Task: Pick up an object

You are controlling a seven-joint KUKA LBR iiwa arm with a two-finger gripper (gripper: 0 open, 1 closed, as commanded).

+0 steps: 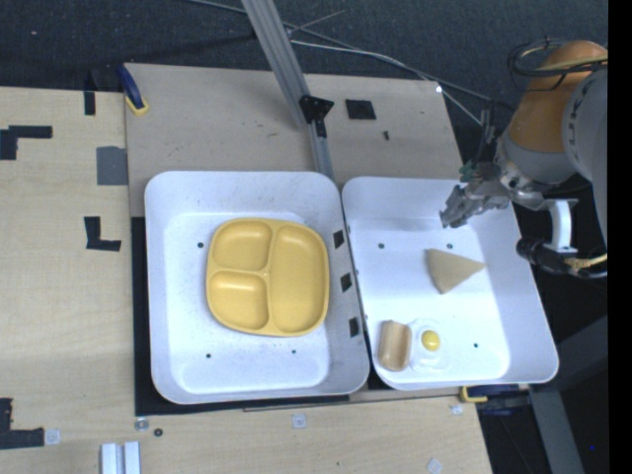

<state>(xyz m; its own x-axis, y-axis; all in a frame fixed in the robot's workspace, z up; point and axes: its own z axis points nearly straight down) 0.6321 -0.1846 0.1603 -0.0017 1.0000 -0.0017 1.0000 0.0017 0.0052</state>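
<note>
Camera view, from above at a slant: the pale wooden bench (59, 265) carries two shallow white plastic bins, the left bin (178, 363) well to the left of the end effector (456, 212) and holding a yellow three-compartment plastic plate (268, 276), the right bin (513, 334) lying beneath the end effector. Whether the end effector is spread or pressed together cannot be told, and nothing shows between its tips. Just below it in the right bin lies a tan wedge-shaped piece (452, 269), and farther below, near the bin's front edge, a small brown bread-like roll (394, 345) touches a toy fried egg (429, 343).
</note>
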